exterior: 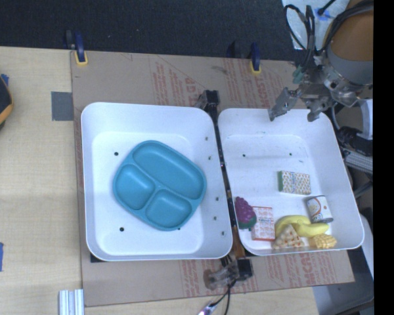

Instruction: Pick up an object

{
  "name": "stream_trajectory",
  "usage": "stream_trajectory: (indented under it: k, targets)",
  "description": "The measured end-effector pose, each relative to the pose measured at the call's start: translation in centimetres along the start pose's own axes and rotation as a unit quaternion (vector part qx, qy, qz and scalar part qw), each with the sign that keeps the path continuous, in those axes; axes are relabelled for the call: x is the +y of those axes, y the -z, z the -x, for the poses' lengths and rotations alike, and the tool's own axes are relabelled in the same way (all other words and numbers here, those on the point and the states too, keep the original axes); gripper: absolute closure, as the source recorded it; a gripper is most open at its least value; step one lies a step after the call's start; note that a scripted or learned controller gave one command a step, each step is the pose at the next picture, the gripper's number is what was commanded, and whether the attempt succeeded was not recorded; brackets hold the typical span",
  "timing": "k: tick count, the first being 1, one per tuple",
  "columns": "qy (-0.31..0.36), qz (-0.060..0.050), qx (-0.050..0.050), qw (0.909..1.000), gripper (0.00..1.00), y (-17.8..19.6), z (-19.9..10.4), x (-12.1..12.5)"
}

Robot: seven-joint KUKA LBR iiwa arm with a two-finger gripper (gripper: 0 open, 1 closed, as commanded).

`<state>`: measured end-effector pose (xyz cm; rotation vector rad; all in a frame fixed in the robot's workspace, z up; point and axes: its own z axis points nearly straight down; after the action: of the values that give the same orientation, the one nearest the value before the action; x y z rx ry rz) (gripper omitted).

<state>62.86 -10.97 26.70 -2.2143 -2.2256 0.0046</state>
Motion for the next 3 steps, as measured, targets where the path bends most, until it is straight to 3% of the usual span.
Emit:
stream_trajectory:
  k: [1,2,3]
  targets:
    - [0.0,-0.001,0.0,1.0,0.0,-7.6,-3.9,2.8]
    - [0.0,0.0,-0.001,1.0,0.0,-7.5,-3.9,2.8]
    - [0.001,-0.001,0.0,1.0,0.0,-7.5,-9.9,2.8]
